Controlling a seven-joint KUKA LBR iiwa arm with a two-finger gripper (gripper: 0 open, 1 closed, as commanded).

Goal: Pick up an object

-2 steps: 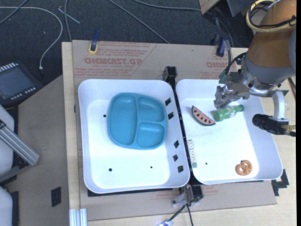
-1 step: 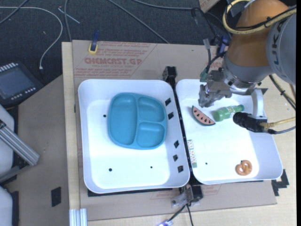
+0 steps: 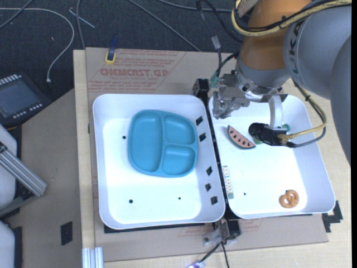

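From my station I see the arm [image 3: 318, 38] reaching in from the right, its grey links filling the upper right corner and the orange band [image 3: 273, 21] bulging just above the wrist. The wrist points steeply down toward the bench. The gripper [image 3: 222, 106] hangs over the far left corner of the right bin, next to the wall the two bins share. I cannot tell from this angle whether it is released or clenched, and I see nothing held in it.

The left bin [image 3: 111, 172] holds a blue plate [image 3: 163, 143] with three compartments. It lies flat, a little toward the far side of the bin's middle, and its compartments have nothing in them. A few small dark specks dot the white floor around it.

The right bin [image 3: 268, 172] holds two small things. A watermelon slice [image 3: 241, 137] lies near the bin's left wall, just below the gripper in the view and apart from it. A pretzel [image 3: 289, 198] sits well apart from the slice, in the near right corner, close to the rim.

Both bins rest on a cardboard sheet [image 3: 139, 68] with red print along its far edge.
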